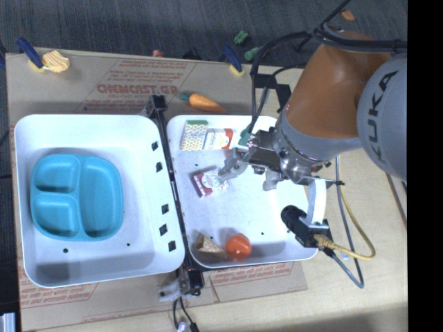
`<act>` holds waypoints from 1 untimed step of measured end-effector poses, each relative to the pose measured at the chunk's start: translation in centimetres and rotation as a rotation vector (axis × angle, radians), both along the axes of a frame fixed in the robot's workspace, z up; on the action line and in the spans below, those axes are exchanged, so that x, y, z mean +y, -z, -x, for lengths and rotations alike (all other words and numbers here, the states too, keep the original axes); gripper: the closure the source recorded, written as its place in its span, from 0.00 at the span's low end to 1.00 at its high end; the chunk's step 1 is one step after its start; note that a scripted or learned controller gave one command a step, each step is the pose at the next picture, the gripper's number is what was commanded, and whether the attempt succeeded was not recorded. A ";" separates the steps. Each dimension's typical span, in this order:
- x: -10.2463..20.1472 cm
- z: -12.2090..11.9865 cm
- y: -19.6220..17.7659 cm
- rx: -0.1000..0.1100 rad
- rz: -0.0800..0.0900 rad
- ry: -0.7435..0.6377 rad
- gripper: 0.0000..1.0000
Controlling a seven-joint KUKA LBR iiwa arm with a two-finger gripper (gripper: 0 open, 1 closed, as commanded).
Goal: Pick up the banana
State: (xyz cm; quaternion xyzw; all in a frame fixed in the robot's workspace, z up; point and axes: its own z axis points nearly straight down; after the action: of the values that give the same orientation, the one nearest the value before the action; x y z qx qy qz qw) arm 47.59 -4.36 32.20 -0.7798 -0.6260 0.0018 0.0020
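The grey and orange arm (pixel 332 109) is extended from the right over the right bin (pixel 277 251). A blue divided plate (pixel 76 196) is held in the left bin (pixel 41 126). The gripper (pixel 234 166) is poised just above a red and white packet (pixel 206 183); whether it is released or clenched cannot be told. A pale yellow object (pixel 57 62), possibly the banana, is seen on the cardboard beyond the left bin's far corner, well apart from the gripper.
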 end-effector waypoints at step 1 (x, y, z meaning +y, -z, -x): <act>4.8 0.1 12.2 0.002 0.001 0.045 0.00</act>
State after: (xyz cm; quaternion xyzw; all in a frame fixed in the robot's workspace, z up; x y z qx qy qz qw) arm 47.52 0.40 19.98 -0.7938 -0.6082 0.0027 0.0024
